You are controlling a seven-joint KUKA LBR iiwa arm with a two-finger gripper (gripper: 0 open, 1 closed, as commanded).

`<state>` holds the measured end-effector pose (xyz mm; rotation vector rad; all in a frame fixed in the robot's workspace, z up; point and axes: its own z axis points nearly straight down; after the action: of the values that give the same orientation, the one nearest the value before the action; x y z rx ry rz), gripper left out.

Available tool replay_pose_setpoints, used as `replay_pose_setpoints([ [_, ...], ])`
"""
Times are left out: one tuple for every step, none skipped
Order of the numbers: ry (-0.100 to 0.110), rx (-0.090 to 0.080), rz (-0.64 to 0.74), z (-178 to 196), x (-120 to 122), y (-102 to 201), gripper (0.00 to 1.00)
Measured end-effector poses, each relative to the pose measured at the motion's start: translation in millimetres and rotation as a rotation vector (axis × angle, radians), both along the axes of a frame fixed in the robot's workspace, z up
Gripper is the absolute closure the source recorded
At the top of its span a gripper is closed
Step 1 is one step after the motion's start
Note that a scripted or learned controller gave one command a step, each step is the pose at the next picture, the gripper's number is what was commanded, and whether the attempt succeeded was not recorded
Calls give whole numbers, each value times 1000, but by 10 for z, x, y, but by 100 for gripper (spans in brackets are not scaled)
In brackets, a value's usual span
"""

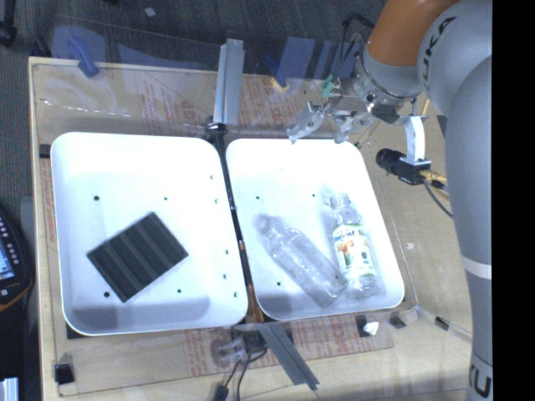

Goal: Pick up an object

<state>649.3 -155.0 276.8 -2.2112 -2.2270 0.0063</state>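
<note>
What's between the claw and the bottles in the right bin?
Nothing visible. The claw hangs above the right bin's far rim. The labelled bottle and the clear bottle lie side by side nearer the bin's front, with bare floor between.

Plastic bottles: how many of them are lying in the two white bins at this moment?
2, both in the right bin. The labelled bottle lies along its right side. The clear bottle lies slanted beside it, nearer the middle, their lower ends close together. Nothing seems hidden.

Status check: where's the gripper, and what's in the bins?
Gripper open, above right bin's far rim, holding nothing. Two clear plastic bottles in right bin. Black ribbed panel in left bin. Nothing blocking.
</note>
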Motion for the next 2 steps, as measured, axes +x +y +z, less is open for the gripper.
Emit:
replay_pose_setpoints([
  [0, 0, -63, -843, -358, -379, 0],
  [-1, 0, -75, -1083, -779, -446, 0],
])
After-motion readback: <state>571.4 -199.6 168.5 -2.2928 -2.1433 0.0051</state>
